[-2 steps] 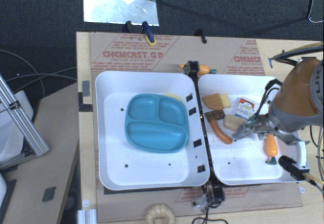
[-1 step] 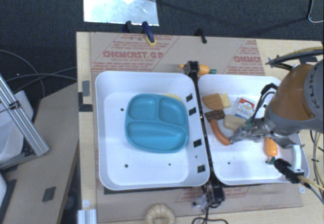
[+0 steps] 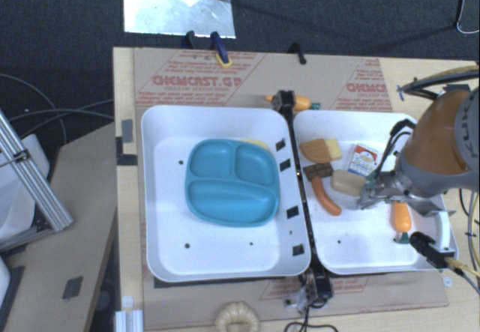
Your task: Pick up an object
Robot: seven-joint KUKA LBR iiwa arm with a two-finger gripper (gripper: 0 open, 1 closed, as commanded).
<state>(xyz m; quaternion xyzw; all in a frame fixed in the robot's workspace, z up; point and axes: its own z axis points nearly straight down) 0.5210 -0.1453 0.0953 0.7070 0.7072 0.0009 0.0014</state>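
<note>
The right bin holds several toy foods: a tan bread slice, a small brown block, an orange-red sausage, a beige lump, a small white and red box and an orange carrot. My gripper hangs low in this bin, just right of the beige lump and left of the carrot. The wrist hides its tips. I see nothing held between them.
The left bin carries a blue divided plate in its middle. An orange object lies beyond the bins' far rim. The arm's orange band hangs over the right bin's right side. A black divider separates the bins.
</note>
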